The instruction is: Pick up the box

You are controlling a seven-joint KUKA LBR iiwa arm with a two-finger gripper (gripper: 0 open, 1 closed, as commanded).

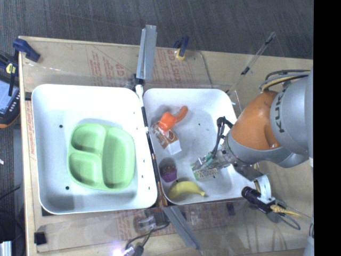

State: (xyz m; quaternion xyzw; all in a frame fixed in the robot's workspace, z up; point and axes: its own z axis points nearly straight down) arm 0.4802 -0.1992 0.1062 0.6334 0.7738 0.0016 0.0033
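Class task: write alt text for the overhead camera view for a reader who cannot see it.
A grey and orange robot arm lowers its gripper into the right white bin, near a small box, carrot and banana. The left bin holds a green divided plate.

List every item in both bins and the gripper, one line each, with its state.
Green three-compartment plastic tray: flat in the left bin, nothing in it.
Small brown-and-white box: lying tilted in the right bin, not gripped.
Orange plastic carrot-shaped toy: lying against the box.
Yellow banana: lying by the near wall.
Small dark purple cup: upright.
Gripper: low in the right bin.
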